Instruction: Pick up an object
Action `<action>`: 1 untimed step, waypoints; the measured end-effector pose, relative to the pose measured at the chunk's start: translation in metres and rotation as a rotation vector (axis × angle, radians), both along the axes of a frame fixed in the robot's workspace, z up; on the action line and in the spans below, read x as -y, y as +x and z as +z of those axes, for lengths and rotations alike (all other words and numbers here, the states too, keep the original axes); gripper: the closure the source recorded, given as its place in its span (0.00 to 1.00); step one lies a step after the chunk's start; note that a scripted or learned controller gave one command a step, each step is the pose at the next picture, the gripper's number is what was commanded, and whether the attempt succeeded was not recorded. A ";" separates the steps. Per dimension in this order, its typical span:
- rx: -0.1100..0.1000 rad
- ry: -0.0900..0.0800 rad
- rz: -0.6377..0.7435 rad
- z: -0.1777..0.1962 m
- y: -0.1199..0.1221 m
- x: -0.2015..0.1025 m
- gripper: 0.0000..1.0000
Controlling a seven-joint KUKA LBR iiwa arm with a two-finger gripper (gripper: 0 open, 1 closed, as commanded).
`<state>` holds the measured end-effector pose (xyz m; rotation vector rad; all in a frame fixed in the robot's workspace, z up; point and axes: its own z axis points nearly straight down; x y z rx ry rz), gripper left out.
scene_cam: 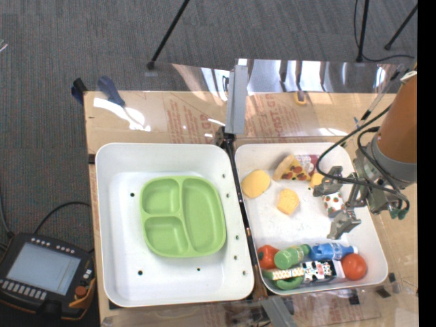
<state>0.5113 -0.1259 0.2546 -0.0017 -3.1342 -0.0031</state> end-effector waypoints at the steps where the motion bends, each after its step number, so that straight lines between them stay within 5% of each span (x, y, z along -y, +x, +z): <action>1: 0.015 -0.002 0.121 -0.155 -0.001 -0.037 0.00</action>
